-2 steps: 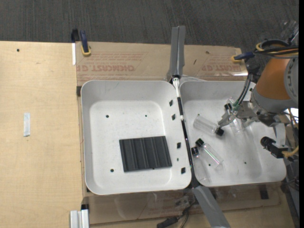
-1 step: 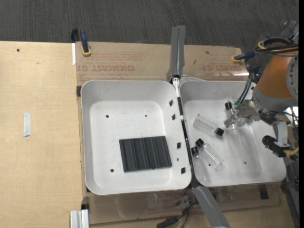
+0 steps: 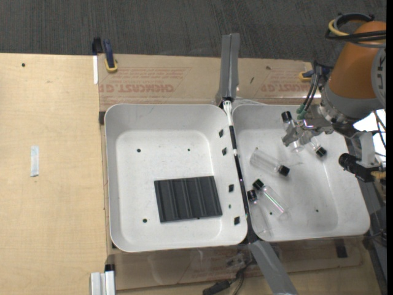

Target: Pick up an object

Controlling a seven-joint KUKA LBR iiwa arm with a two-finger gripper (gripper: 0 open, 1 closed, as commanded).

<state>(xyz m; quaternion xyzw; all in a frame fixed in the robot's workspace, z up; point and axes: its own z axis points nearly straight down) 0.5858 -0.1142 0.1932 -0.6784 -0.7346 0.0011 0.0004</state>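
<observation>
Arm over the right white plastic bin (image 3: 344, 220)

Two-finger metal gripper (image 3: 299, 134) clasps a clear black-capped plastic vial (image 3: 305, 141); two similar vials (image 3: 269, 163) lie below.

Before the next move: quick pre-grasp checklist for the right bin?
1. Targets present: ok. Two clear vials with black caps lie in the right bin.
2. Vials apart from each other: ok.
3. Gripper over the right bin: ok, near its upper wall.
4. Finger state: cannot tell.
5. Anything in the grasp: cannot tell; a clear, black-capped shape sits at the gripper.
6. Left bin: holds only a dark ribbed tray, ok.
</observation>
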